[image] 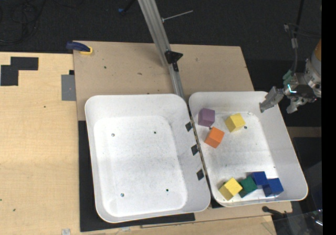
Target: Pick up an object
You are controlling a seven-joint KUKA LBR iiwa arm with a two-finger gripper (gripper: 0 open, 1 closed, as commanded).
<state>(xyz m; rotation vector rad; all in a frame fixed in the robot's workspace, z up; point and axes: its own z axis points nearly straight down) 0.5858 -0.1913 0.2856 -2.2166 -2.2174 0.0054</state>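
Six blocks sit in the right bin (294,155); the claw (283,100), fingers apart and empty at two o'clock, should target the yellow cube (235,122).

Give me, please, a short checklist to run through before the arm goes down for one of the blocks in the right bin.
1. Gripper free of any block: ok; nothing shows between its fingers, and it sits over the right bin's upper right rim.
2. Targets present: ok; the purple block, orange block and upper yellow block lie in the upper half.
3. Space around the upper yellow block: ok; it stands apart.
4. Space around the purple and orange blocks: not ok; close together, near the divider.
5. Lower cluster, with its green block, separable: not ok; packed against the rim.
6. Finger opening: cannot tell.
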